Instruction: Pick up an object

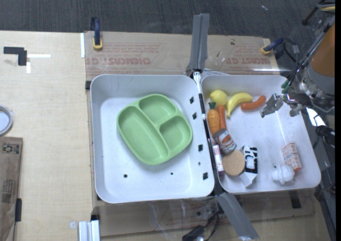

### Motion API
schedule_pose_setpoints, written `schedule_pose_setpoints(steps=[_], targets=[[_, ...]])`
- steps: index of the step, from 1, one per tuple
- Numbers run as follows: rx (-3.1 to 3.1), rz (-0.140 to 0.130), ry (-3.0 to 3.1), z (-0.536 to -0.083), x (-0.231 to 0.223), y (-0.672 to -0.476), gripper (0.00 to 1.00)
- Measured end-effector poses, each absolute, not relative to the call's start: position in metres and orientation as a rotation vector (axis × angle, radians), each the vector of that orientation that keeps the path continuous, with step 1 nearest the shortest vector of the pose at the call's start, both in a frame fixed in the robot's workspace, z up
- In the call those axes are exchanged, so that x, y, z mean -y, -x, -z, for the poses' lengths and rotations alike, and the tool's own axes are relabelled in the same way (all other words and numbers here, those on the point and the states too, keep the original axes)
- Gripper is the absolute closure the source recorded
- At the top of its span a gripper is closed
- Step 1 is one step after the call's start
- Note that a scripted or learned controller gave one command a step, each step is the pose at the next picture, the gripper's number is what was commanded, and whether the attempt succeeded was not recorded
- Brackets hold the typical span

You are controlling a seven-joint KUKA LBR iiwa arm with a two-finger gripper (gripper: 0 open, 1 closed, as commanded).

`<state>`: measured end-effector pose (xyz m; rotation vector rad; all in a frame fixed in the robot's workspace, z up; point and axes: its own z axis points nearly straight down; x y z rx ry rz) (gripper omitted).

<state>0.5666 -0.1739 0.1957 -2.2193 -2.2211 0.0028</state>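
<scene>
The pincer (272, 105) hangs over the right bin (306, 181), near its upper right, just beside the red sausage (252, 104). Nothing sits between its fingers, and how wide they stand I cannot tell. The likely targets cluster along the bin's left wall — banana (237, 101), carrot (213, 120), round cookie (234, 164) — crowded, so awkward to grip. The green divided plate (154, 128) lies alone in the left bin (101, 144).

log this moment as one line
phase: approach | end effector: above right bin, nothing held | nearest: hot dog
</scene>
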Motion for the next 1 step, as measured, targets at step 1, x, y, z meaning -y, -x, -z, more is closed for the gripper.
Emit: schedule_pose_setpoints(steps=[1], targets=[[2.338, -0.002, 2.101, -0.1141, 0.1695, -0.6591, 0.0]])
